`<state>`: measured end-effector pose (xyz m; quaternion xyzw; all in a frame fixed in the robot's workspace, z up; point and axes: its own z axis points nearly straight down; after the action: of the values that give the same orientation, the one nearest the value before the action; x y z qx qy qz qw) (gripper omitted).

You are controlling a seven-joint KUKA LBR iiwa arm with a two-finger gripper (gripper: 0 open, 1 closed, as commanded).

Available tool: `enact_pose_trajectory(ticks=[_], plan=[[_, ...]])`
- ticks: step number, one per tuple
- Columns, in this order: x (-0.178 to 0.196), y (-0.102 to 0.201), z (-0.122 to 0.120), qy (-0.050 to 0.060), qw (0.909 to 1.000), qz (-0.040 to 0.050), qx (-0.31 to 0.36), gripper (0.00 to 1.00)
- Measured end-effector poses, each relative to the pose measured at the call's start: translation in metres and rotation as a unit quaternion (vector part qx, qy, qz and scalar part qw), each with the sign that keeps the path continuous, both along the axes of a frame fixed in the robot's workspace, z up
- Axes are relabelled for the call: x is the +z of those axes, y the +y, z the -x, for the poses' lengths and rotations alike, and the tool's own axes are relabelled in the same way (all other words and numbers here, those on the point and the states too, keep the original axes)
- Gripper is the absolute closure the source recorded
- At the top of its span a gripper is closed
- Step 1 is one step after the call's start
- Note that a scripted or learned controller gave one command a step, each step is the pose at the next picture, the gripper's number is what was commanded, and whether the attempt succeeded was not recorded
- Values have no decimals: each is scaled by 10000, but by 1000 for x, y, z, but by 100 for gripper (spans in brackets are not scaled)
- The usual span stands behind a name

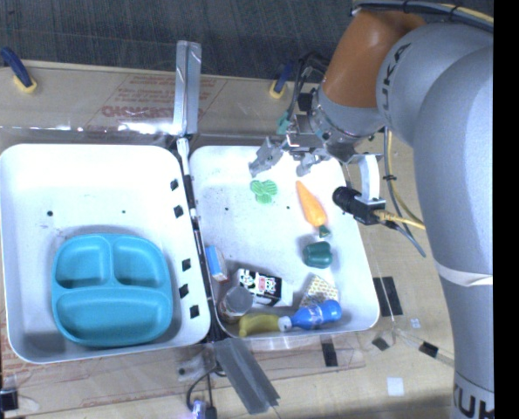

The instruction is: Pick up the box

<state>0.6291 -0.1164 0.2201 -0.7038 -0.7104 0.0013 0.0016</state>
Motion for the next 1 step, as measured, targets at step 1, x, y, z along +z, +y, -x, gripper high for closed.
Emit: enact_pose_trajectory(ticks=[1], plan=[[-129, 26, -11, -6, 9995, 6, -316, 0]])
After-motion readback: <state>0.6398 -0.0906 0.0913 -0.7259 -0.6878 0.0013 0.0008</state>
